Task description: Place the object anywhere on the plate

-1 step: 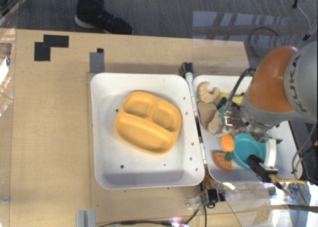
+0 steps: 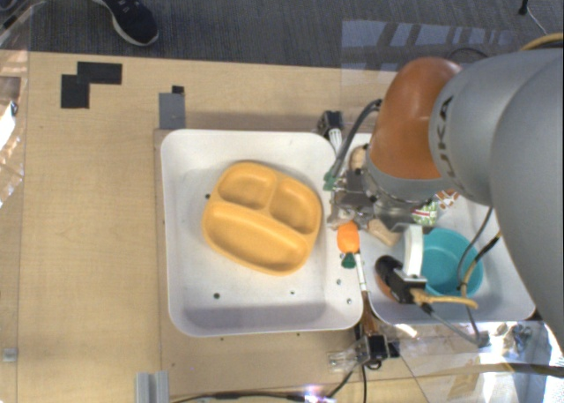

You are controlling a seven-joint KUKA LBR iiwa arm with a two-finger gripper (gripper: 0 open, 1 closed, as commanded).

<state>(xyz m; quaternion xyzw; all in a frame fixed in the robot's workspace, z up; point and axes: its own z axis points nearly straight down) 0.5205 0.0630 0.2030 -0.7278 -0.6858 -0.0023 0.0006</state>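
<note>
1. Yellow divided plate sits in the left bin.
2. Gripper hangs over the seam between both bins, just right of the plate.
3. Small orange carrot-like object sits right under it; can't tell if it's actually gripped.
4. Teal bowl is in the right bin.

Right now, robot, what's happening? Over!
Pincer above the bins' shared edge, grip unclear. Small orange object just below it. Yellow plate in left bin, nothing on it.
</note>
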